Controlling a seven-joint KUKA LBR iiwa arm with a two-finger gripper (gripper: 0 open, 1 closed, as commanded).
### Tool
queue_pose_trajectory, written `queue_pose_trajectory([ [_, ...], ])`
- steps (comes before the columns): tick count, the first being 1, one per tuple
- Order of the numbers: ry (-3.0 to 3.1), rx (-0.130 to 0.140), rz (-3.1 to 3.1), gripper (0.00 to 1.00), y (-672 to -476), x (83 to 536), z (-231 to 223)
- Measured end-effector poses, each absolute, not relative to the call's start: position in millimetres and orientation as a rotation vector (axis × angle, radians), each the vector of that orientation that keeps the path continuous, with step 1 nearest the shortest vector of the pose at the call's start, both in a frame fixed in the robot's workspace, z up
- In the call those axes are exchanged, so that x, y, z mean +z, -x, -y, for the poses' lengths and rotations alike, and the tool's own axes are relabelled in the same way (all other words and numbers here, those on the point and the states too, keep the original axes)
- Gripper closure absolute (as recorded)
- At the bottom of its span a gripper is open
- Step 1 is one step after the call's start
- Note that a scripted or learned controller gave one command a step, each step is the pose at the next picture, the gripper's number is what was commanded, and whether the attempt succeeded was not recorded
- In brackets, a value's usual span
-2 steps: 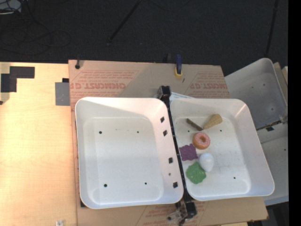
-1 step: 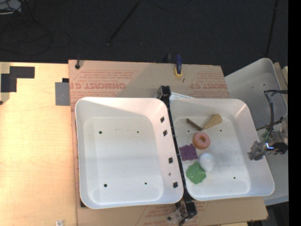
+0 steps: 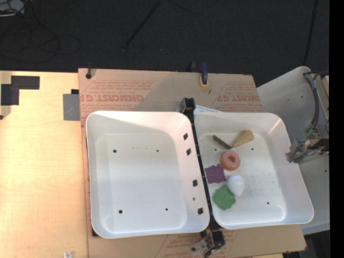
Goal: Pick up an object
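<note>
- Right bin (image 3: 279,206), the landmark: every object lies inside it, nothing lifted, so the pick looks not yet begun.
- Hand (image 3: 296,153): just beyond the bin's right rim; whether spread or pressed together, I cannot tell.
- Doughnut (image 3: 230,160): near the bin's middle, among small toys.
</note>
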State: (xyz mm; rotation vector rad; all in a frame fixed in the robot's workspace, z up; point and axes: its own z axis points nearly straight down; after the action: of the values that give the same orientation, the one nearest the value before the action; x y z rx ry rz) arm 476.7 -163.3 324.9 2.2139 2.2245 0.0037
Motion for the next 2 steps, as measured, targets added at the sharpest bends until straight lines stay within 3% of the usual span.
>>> queue_pose_trajectory([
  [1, -2.21, 0.009, -2.211, 1.0, -476.2, 496, 196],
  [2, -2.232, -0.012, -2.232, 1.0, -474.5, 314, 187],
])
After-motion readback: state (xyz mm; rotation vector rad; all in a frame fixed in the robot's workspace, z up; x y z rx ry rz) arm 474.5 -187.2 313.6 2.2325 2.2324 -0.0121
